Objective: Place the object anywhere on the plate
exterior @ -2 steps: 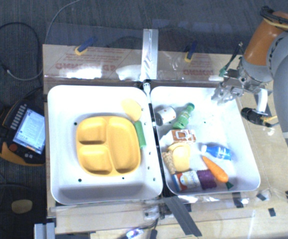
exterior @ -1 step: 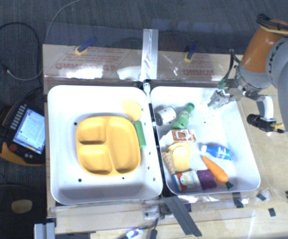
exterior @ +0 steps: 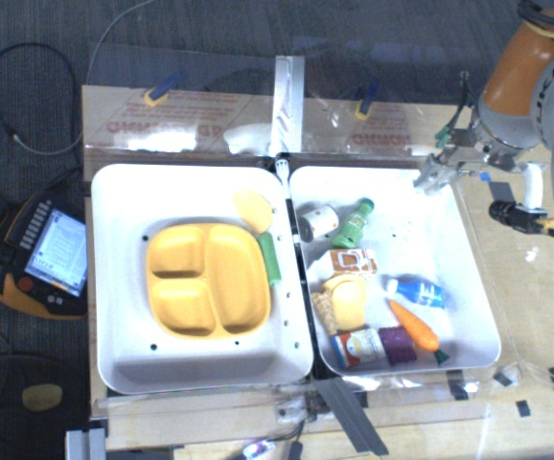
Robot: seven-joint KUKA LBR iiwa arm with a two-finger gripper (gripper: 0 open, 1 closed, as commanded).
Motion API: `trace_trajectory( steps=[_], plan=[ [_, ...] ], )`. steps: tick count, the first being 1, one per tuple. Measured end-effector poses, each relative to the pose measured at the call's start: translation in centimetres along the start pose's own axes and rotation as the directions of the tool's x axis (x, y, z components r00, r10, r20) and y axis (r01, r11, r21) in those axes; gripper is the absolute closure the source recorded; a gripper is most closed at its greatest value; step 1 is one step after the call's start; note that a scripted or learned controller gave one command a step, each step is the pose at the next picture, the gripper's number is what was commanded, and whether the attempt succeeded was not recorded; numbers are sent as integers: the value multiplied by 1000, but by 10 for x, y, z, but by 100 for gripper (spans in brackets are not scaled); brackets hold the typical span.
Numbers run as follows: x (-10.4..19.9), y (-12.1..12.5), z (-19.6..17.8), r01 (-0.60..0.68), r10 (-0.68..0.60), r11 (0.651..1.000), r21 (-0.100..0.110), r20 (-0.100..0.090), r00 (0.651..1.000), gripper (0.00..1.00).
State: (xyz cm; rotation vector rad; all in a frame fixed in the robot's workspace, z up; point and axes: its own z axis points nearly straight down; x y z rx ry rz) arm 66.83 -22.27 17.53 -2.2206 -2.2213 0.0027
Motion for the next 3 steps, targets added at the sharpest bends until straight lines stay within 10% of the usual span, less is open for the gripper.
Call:
trace_trajectory(
  steps=[1, 3],
  plan=[
    [-1, -110, 63, 258, -258, 966, 1, -2, 966, 100],
    [1, -43, 22, 268, -268, 963, -1, -1, 963, 100]
  ],
)
